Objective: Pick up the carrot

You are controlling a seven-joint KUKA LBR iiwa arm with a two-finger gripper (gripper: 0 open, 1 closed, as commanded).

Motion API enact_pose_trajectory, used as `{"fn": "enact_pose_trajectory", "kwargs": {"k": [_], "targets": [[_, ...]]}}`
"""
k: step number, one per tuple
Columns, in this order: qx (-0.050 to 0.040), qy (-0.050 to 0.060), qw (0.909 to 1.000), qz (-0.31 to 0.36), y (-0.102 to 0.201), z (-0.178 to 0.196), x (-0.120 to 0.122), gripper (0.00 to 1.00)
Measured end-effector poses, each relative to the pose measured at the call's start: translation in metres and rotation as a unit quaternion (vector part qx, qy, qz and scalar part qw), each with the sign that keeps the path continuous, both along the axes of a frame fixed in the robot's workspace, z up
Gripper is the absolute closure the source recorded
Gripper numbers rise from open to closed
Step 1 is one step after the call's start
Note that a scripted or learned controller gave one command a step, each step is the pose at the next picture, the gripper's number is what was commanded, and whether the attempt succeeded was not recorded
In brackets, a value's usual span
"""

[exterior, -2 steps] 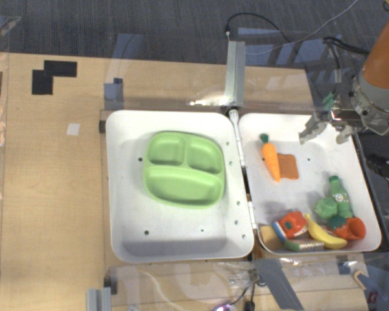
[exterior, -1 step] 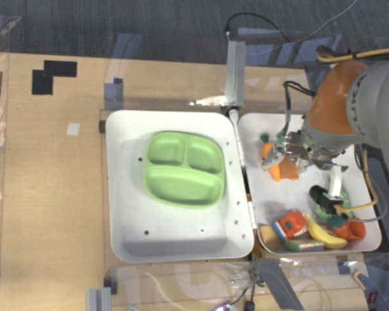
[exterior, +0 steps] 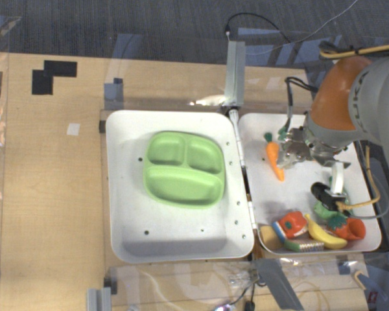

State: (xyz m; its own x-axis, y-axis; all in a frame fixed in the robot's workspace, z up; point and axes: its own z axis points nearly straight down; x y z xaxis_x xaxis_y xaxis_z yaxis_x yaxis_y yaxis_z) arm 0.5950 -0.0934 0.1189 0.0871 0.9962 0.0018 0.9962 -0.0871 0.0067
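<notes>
While the carrot (exterior: 275,160) lies unheld in the right bin (exterior: 299,198), the approach step is judged to be in hand.
The carrot is seen near the bin's left wall, toward the far edge, long axis running far-to-near, green top far, tip near. The gripper (exterior: 292,151) is placed just beside it; its opening cannot be told. A leftward shift and descent along the carrot's width are called for next.

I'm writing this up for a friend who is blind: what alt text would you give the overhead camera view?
A grey and orange robot arm reaches into the right of two white bins, its pincer just beside an orange carrot lying on the right bin floor. Toy foods, including a banana, crowd that bin's near corner, and the left bin holds a green divided plate.
</notes>
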Motion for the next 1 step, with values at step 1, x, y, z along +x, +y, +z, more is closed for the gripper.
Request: {"fn": "enact_pose_trajectory", "kwargs": {"k": [1], "targets": [[0.0000, 0.000, 1.0000, 0.000, 0.0000, 0.0000, 0.0000, 0.00]]}}
